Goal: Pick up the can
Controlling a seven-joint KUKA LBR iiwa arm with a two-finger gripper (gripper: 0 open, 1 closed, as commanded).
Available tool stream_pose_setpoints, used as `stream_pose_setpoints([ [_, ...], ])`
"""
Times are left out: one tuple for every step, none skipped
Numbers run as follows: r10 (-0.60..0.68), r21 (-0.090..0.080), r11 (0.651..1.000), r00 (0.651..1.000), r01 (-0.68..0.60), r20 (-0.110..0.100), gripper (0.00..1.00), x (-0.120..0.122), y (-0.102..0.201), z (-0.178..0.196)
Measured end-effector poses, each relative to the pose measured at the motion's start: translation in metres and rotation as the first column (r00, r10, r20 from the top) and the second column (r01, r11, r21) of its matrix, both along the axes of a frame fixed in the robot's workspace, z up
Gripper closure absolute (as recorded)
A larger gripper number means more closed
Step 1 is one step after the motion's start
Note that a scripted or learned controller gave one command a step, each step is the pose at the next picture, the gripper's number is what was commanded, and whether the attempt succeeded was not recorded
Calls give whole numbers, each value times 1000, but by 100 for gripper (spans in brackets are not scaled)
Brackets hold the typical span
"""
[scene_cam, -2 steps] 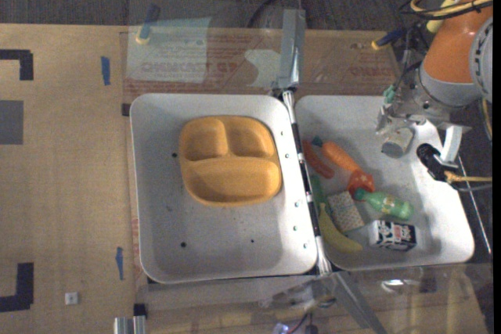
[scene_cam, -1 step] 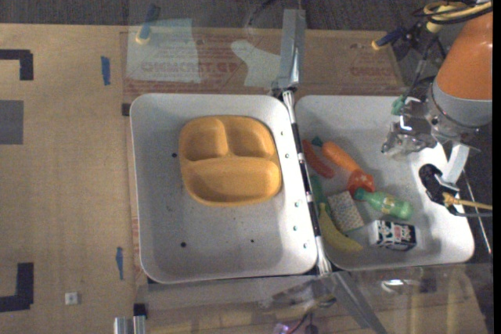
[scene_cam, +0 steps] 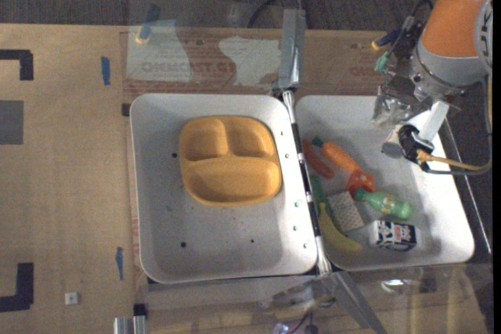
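The end effector (scene_cam: 389,112) hangs over the right bin's (scene_cam: 442,207) far corner; whether open or closed, cannot tell.

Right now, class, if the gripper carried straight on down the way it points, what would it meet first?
Likely bare floor in the far corner of the right bin: the gripper seems to point down there, well away from the can near the front. Depth is unclear.
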State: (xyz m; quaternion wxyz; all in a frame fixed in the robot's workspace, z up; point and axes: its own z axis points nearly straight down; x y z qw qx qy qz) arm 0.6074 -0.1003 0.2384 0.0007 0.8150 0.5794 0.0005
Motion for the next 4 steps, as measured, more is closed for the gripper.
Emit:
stream_pose_setpoints([
  [58,1,998,998,-58,-4,100,-19,-71,-123],
  [18,0,1000,1000,-18,-1,100,-80,-45,8],
  [277,-2,961,961,-277,1,100,-60,-28,21],
  [198,-1,980,980,-198,1,100,-28,-9,-2],
])
